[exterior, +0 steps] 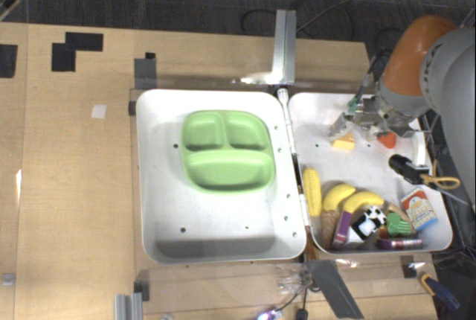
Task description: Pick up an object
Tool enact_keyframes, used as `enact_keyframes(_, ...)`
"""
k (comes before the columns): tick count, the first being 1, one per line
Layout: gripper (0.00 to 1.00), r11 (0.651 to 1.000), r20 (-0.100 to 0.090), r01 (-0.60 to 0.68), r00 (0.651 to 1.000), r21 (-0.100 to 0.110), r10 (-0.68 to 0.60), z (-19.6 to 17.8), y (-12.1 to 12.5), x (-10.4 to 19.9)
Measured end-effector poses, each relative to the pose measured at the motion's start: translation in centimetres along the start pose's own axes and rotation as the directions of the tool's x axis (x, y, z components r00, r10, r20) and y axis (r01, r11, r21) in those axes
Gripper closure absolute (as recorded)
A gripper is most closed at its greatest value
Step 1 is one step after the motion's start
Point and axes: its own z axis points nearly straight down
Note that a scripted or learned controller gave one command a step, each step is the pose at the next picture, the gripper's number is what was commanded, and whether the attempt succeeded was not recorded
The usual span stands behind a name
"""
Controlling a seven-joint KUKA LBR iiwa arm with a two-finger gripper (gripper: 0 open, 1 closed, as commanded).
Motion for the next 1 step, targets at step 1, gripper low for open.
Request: enact_keyframes(1,0.0,1.0,-0.001,-0.018,1.0,0.007,0.018,-7.19,-3.09,6.42)
